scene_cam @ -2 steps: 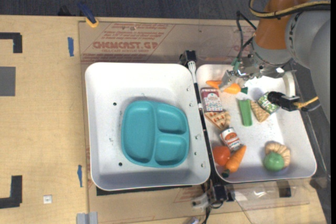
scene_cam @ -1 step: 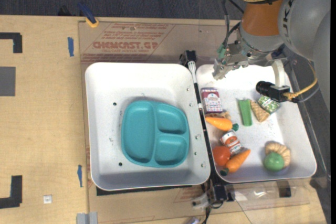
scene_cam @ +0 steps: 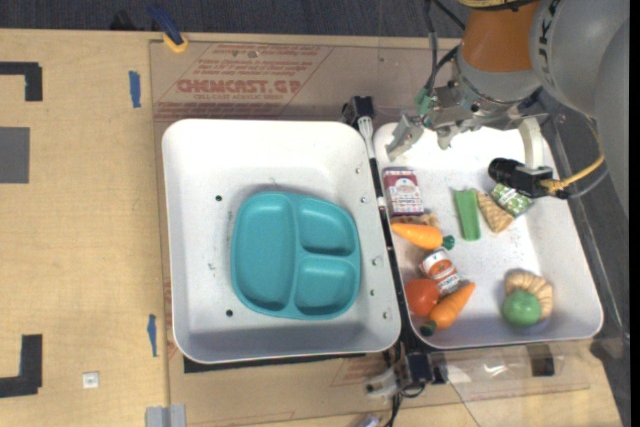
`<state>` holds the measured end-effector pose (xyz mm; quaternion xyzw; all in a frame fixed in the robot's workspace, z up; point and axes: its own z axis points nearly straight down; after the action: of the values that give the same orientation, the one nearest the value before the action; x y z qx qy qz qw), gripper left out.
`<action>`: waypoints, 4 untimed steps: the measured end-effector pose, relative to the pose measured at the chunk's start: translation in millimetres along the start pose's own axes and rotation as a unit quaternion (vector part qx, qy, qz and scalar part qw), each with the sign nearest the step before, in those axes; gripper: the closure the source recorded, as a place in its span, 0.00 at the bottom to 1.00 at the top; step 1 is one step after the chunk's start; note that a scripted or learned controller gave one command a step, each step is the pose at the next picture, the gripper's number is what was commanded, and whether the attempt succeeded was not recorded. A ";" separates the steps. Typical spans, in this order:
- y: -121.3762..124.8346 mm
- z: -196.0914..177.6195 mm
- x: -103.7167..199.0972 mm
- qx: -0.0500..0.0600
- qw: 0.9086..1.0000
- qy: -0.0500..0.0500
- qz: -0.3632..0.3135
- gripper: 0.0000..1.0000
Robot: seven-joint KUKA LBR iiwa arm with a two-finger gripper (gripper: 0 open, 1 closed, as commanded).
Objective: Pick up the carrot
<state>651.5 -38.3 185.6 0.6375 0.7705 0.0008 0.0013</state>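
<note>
Two shallow white plastic bins [scene_cam: 190, 215] sit side by side on your bench, the left one holding a teal divided tray [scene_cam: 296, 255]. Your hand [scene_cam: 425, 130] hangs over the right bin's far edge, fingers apart, gripping nothing. The small orange carrot [scene_cam: 418, 235] lies below it, nearer you.
</note>
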 end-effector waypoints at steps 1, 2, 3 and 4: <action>-57.5 0.8 35.6 0.002 0.999 0.001 0.044 0.00; -121.6 0.9 53.2 0.003 0.999 0.001 -0.042 0.00; -146.9 0.6 5.1 0.002 1.000 0.001 0.002 0.00; -111.1 1.0 -15.6 0.001 0.988 0.000 0.151 0.00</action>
<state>545.3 -74.5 184.2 0.7468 0.6650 0.0004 0.0010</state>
